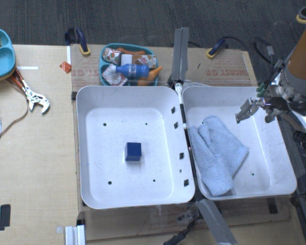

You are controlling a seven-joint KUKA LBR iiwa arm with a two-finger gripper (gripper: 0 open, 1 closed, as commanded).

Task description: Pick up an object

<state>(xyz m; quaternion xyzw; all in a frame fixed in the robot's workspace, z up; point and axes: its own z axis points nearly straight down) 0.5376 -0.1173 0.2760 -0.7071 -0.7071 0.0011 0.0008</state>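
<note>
Towel (218, 153) lies crumpled in the right bin (275, 188), near the empty gripper (256, 111), fingers apart for grasping.

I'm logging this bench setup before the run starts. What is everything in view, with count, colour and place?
white bins: 2, white, side by side at the bench's middle
block: 1, dark blue, near the middle of the left bin
towel: 1, light blue, crumpled in the left part of the right bin
small tub: 1, teal, behind the left bin, packed with mixed small items
wrench: 1, silver, on the bench left of the bins
blue tray: 1, light blue, at the picture's left edge
clamps: 2, dark blue with yellow, along the bench's far edge
arm: 1, grey with orange band, at the right
gripper: 1, dark, above the right bin's far right corner, holding nothing
</note>
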